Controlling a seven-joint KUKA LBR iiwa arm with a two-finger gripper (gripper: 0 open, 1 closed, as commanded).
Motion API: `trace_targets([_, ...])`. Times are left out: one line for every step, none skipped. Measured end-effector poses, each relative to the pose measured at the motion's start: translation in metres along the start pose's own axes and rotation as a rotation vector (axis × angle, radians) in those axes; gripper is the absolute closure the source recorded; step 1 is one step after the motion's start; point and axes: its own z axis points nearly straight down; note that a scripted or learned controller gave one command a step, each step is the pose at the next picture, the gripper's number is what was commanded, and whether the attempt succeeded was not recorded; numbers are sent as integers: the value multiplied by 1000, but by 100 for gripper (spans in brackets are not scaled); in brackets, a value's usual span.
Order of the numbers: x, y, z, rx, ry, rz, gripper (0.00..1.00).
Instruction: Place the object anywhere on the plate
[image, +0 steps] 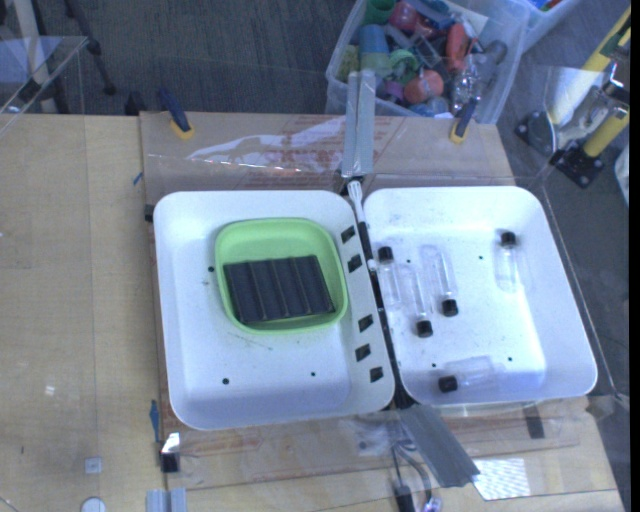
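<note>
Camera view: the green plate (232, 240) sits in the left white bin (190, 350), nearer that bin's far edge than its near edge. A dark ridged slab (278, 288) lies flat on the plate, inside the rim and covering most of its floor. Its long side runs left to right and it has about 4 grooves along it.

To the right of the plate, past the raised seam (361, 300) where the 2 bins meet, is the right white bin (560, 330). It holds 5 clear vials with black caps, all lying flat and all off the plate.
- 1 vial (386, 275) is closest to the plate, just beyond the seam.
- A 2nd vial (412, 303) and a 3rd vial (438, 282) lie side by side a little farther right, close together.
- A 4th vial (507, 262) lies well apart from them, far right of the plate.
- A 5th vial (468, 373) lies right of the plate and nearer the camera, by the bin's near wall.

Beyond the plate, past the bins' far edge, a clear tub (430, 45) is filled with mixed colourful items. The wooden bench (70, 300) stretches away to the plate's left.

Whether the gripper is released, clenched or grasping anything cannot be told.
</note>
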Motion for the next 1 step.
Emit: trace_targets([0,0,0,0,0,0,0])
